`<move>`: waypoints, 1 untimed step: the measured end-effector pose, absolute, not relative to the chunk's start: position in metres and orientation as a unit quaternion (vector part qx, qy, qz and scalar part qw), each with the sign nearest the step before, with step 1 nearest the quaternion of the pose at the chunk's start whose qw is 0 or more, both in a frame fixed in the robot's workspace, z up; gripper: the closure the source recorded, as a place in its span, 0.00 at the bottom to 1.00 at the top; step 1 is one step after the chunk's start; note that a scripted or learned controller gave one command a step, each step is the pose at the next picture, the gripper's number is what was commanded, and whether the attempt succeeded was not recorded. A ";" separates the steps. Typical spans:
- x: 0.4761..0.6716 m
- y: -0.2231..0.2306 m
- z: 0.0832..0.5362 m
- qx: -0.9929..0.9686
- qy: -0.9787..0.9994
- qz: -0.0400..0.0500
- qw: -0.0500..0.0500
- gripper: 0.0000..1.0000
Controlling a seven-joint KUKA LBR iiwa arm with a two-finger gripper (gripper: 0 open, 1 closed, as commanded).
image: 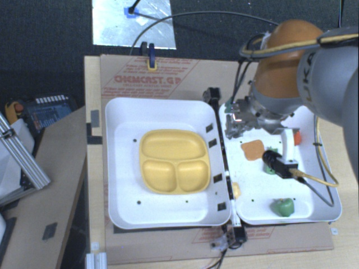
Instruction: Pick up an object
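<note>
Orange flat piece lay in the right bin, near your gripper, open or closed you couldn't tell; likely the approach step, and next you needed a centred descent.

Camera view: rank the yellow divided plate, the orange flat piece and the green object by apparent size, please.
1. yellow divided plate, by far the largest.
2. orange flat piece.
3. green object, close to the orange piece, so that order is unsure.
</note>
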State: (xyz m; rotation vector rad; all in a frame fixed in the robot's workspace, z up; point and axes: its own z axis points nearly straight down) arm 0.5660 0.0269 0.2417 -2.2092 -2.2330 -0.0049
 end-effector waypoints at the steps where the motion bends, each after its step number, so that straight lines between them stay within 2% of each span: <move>1: 0.567 0.091 0.234 -0.703 -0.711 -0.001 0.000 1.00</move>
